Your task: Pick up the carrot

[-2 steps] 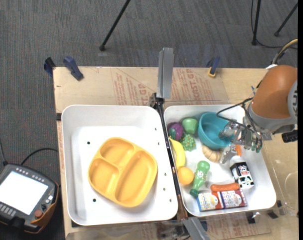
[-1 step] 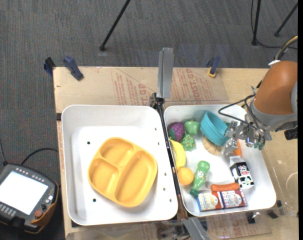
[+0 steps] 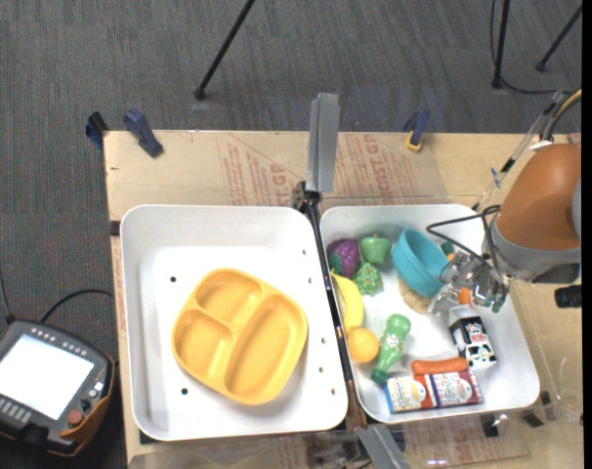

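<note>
Carrot (image 3: 439,365) lies wedged between milk carton (image 3: 474,341) and snack packets (image 3: 435,391); gripper (image 3: 472,291) hovers above, grip state unclear; descent risks snagging neighbours.

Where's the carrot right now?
The carrot lies in the right bin, near its front edge, just above two small food boxes and right of the green bottle; the gripper hovers farther back.
</note>
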You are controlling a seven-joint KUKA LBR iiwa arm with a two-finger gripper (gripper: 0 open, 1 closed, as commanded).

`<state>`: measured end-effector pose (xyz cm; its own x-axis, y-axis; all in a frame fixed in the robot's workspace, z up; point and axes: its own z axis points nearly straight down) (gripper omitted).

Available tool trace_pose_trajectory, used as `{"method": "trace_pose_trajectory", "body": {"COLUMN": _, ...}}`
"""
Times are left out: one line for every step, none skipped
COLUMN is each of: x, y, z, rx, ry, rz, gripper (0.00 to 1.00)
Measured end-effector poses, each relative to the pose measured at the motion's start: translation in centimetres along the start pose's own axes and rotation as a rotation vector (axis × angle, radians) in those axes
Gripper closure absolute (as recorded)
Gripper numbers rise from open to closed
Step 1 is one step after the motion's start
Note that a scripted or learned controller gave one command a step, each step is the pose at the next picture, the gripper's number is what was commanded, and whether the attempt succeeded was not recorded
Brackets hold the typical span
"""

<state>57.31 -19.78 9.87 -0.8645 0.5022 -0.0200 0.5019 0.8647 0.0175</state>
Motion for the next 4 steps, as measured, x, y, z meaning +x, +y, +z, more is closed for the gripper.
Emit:
{"method": "trace_pose_trajectory", "body": {"x": 6.9, "y": 6.0, "z": -8.1, "rx": 0.011, "ry": 0.014, "rz": -0.029, "gripper": 1.00}}
{"method": "trace_pose_trajectory", "body": {"x": -0.1, "y": -1.8, "z": -9.4, "rx": 0.019, "ry": 0.019, "rz": 0.077, "gripper": 1.00}}
{"method": "trace_pose_trajectory", "body": {"x": 7.4, "y": -6.0, "z": -11.4, "rx": 0.016, "ry": 0.023, "rz": -0.079, "gripper": 1.00}}
{"method": "trace_pose_trajectory", "body": {"x": 7.4, "y": -5.9, "z": -11.4, "rx": 0.016, "ry": 0.023, "rz": -0.079, "gripper": 0.00}}
